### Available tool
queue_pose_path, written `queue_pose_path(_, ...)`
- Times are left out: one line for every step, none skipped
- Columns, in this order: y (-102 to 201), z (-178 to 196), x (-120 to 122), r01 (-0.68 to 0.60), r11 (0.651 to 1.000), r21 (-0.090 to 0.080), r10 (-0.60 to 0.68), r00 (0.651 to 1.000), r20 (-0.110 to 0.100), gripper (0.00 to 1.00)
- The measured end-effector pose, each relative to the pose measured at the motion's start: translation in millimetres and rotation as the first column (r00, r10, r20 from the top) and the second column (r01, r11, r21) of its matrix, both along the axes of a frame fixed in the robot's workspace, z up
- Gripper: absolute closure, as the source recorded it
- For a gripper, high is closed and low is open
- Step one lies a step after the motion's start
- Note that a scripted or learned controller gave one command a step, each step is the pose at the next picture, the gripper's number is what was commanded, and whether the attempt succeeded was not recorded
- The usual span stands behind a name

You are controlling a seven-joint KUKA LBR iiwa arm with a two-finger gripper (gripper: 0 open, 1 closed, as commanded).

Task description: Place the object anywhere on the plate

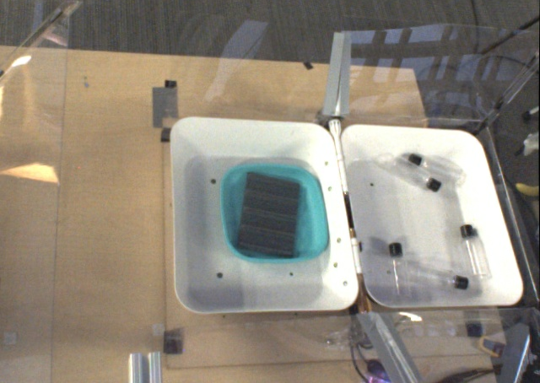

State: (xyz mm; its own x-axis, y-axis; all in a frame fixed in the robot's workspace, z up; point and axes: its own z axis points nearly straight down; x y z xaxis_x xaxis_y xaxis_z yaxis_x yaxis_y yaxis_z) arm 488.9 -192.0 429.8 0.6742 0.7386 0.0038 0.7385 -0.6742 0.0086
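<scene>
Plainly, the dark ribbed block (270,217) lies flat on the teal plate (315,223), well inside its raised rim, with teal showing on every side of it. The plate sits near the middle of the left bin (182,204), a little towards the wall shared with the right bin (422,225). Bare white floor runs around the plate, widest on the left and at the front.

Clear tubes with black caps lie scattered in the right bin: two crossing near the back (433,172), one along the right wall (474,253), and one near the front edge (426,274). They are well apart from the plate, with the two bins' touching walls between them. The middle of the right bin's floor is bare.

A grey metal post (337,78) runs back from the seam where the bins meet. A small dark bracket (165,105) stands on the wooden bench (84,204) just beyond the left bin's back left corner. Left of the bins the bench is broad and bare. Cables (380,364) and metal bars crowd the front right edge.
</scene>
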Motion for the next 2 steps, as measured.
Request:
queue_pose_path(-6.5,6.2,-0.1,0.078,0.997,-0.001,-0.078,0.997,0.001,0.0)
queue_pose_path(-9.5,6.4,-0.4,0.192,0.981,0.001,-0.192,0.981,0.001,0.0)
